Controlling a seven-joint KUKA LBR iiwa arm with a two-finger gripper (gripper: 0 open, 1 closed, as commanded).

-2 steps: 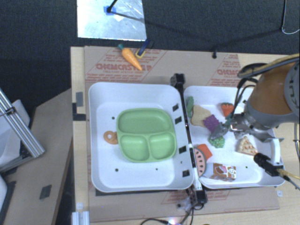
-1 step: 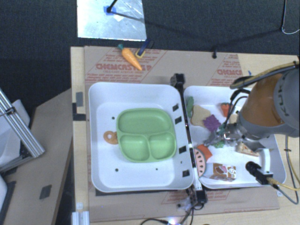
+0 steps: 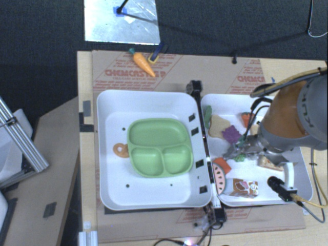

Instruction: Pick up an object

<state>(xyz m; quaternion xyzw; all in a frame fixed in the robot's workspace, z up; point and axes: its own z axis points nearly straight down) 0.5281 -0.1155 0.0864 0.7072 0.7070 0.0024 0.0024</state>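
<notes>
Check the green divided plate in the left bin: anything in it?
Empty. All three compartments of the green divided plate show bare green; the pretzel lies on the bin floor beside it.

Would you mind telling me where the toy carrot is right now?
The toy carrot lies outside both bins, on the cardboard sheet behind the left bin, just below the silver sheet at the top of the camera view.

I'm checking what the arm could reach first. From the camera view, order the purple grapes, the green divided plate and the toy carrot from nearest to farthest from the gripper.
1. Purple grapes: in the right bin, just up-left of the gripper.
2. Green divided plate: in the left bin, across the divider.
3. Toy carrot: outside both bins, on the board at the far edge.
</notes>
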